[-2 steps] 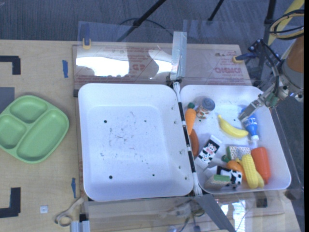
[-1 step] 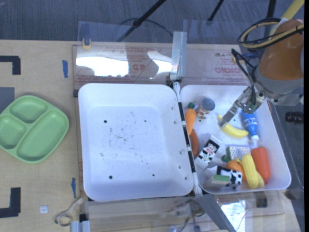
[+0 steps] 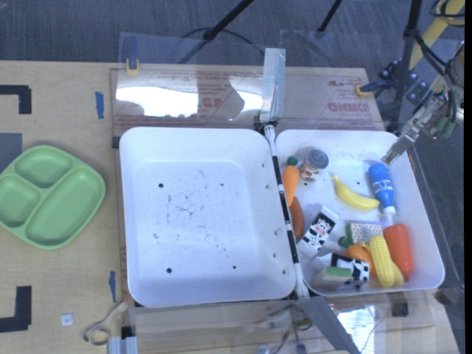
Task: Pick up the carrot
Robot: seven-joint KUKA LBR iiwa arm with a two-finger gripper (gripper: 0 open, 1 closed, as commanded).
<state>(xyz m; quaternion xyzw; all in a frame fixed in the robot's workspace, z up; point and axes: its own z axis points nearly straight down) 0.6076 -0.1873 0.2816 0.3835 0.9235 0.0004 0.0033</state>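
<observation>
1 carrot point(image 3: 290, 181), leafy end up-frame

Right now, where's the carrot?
The carrot lies in the right bin, against its left wall by the divider, just left of the small grey can.

Looks like a robotics lab or test room, not a home. Marked out by a plywood bench point(image 3: 59, 286) with black tape corners and blue tape tabs, two shallow white bins point(image 3: 199, 142) clamped side by side behind clear plastic sheets point(image 3: 192, 87), grey carpet point(image 3: 74, 13), black stand legs point(image 3: 236, 9), and plastic toy food point(image 3: 354, 196) for practice.
</observation>
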